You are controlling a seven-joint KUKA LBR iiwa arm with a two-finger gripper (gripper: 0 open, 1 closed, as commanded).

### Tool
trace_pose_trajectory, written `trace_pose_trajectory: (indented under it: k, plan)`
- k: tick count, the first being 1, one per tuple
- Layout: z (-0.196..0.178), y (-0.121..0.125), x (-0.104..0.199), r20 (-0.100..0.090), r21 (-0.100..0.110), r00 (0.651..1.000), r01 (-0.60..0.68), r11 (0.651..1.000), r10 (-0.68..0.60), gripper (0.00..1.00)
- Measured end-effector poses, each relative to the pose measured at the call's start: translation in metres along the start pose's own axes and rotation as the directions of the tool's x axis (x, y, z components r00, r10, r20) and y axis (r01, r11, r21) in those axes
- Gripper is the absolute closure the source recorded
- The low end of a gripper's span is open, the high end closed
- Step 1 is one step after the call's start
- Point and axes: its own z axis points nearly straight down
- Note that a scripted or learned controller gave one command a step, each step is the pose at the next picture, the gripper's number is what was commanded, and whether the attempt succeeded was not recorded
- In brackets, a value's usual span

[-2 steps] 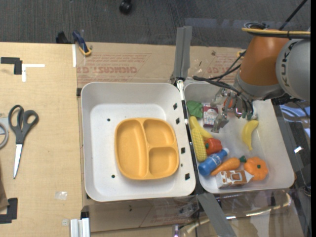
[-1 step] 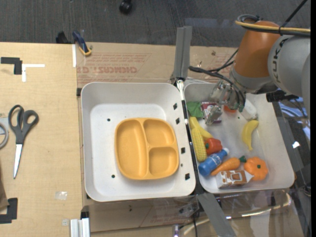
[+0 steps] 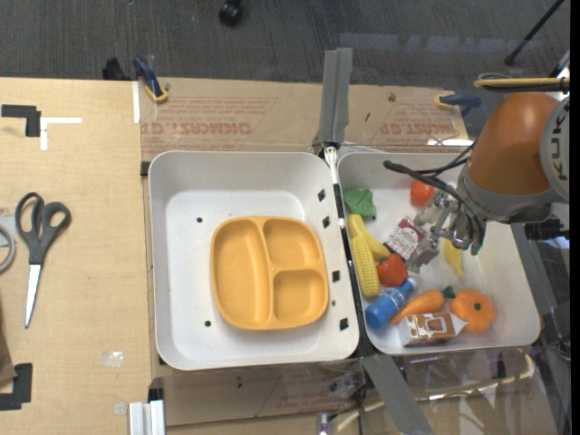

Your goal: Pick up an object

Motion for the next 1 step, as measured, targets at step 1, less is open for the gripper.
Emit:
trace_pose_trajectory:
  k: [1]
  plan:
    - [-0.0112, 0.0008, -0.0033, 0.012, -0.001, 1.0, 0.003, 1.0, -0.003, 1.0]
